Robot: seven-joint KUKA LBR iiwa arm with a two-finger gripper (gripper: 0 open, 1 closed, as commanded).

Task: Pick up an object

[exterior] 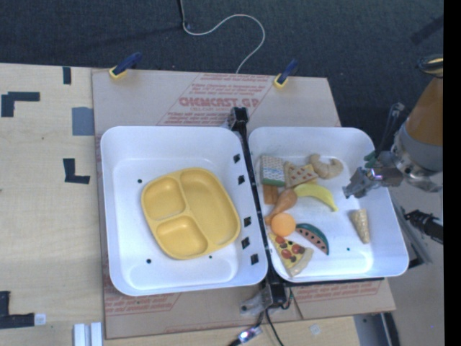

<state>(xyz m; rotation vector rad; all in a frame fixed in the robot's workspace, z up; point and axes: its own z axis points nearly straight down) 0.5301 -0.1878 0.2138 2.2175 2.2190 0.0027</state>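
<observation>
My gripper (358,184) hangs over the right side of the right bin (382,265), near its right wall. It holds nothing that I can see. A cream ice-cream cone (361,225) lies just below it, and a yellow banana (318,194) lies to its left. Further left are a tan peanut shape (325,166), a waffle piece (299,173), a green-grey block (272,169), an orange carrot (284,200), an orange ball (283,225), a watermelon slice (314,237) and a pizza slice (292,253).
The left bin (122,157) holds a yellow divided plate (189,213). A black divider (248,186) runs between the two bins. The arm's orange band (426,117) stands at the right edge. A white cable (223,27) lies beyond the bench.
</observation>
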